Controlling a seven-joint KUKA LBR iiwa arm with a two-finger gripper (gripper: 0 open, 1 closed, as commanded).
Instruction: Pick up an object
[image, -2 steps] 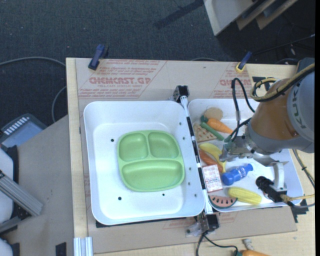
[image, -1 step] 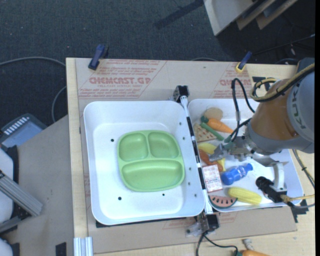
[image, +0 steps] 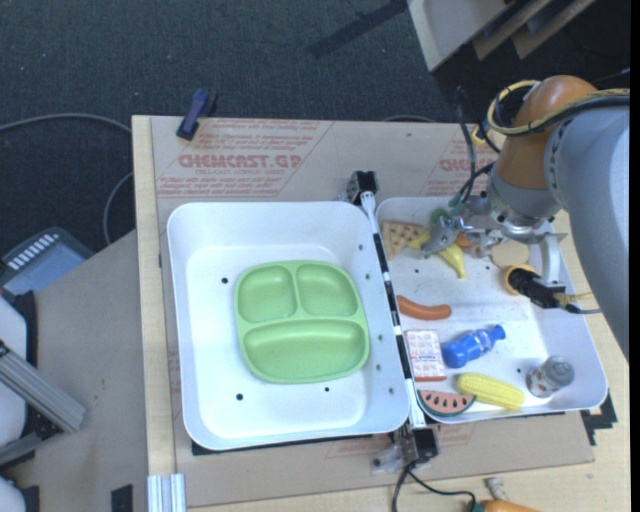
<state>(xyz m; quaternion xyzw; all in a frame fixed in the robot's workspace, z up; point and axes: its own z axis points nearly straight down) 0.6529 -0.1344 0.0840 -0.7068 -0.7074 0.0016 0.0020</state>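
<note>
step: reaching — tool low in right bin, at the banana | grip: cannot tell | next: secure the banana, lift straight up

You see a yellow banana lying tilted near the far end of the right bin, just beside a waffle-patterned slice. Nearer you lie a hot dog, a blue bottle and a corn cob.
</note>
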